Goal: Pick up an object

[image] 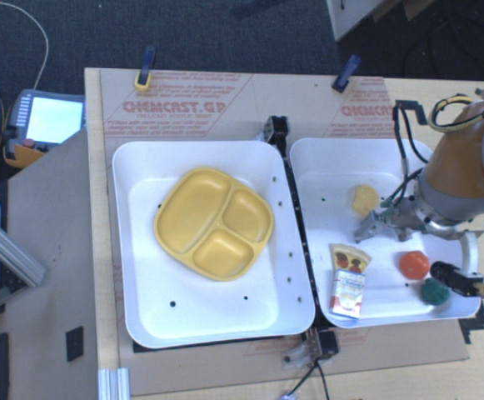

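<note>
In the right bin (pixel 325 161) lie a small pale-yellow piece (pixel 364 198), a snack packet with a red and yellow print (pixel 348 282), a red ball-like item (pixel 414 265) and a dark green item (pixel 434 292). My gripper (pixel 371 228) reaches in from the right, low over the bin floor. It sits just below and to the right of the pale-yellow piece and above the packet. The arm's orange band (pixel 466 161) rises behind it. Nothing is visibly held.
The left bin (pixel 142 307) holds a yellow divided plate (pixel 214 222). A black bar with clips runs between the two bins (pixel 296 223). Cables (pixel 408 140) hang beside the arm over the right bin's far corner. Cardboard (pixel 183 98) underlies both bins.
</note>
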You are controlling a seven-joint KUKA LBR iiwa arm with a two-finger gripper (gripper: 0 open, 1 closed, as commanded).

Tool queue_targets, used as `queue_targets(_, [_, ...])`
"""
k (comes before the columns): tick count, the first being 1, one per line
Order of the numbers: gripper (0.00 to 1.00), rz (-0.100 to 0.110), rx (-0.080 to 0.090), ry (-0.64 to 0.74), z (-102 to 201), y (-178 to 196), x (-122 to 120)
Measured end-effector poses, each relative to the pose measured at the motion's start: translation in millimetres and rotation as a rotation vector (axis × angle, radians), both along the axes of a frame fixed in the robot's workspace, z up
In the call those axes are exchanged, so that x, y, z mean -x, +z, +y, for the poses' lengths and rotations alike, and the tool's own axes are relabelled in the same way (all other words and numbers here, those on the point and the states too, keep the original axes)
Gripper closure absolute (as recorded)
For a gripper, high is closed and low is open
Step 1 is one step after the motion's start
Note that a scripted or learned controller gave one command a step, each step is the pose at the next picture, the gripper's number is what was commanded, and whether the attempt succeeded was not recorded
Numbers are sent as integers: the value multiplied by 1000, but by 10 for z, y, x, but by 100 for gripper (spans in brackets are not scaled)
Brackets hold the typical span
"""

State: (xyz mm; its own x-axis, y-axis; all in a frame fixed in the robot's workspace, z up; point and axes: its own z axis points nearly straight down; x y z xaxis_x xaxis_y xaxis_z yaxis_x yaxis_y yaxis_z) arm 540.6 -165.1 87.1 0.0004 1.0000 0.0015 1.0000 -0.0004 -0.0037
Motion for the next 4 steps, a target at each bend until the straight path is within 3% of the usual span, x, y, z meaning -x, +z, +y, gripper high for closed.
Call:
queue_targets(1, [100, -4, 2, -1, -3, 121, -7])
queue_targets(4, [100, -9, 4, 2, -10, 1691, -126])
